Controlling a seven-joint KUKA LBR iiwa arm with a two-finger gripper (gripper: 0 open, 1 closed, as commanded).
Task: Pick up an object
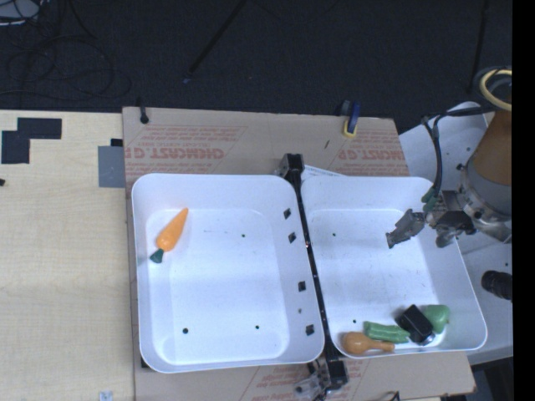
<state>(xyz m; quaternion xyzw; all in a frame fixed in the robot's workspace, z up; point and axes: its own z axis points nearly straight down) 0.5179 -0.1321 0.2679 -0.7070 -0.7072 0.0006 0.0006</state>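
Tool point(423, 228) over right bin point(468, 295), fingers spread apart, holding nothing (toys well below it). Carrot point(170, 231) far left.

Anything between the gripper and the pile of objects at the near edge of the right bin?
Nothing visible. The gripper hangs over the right white bin, and bare bin floor lies between it and the black block, green toy, green pod and orange pear-shaped toy.
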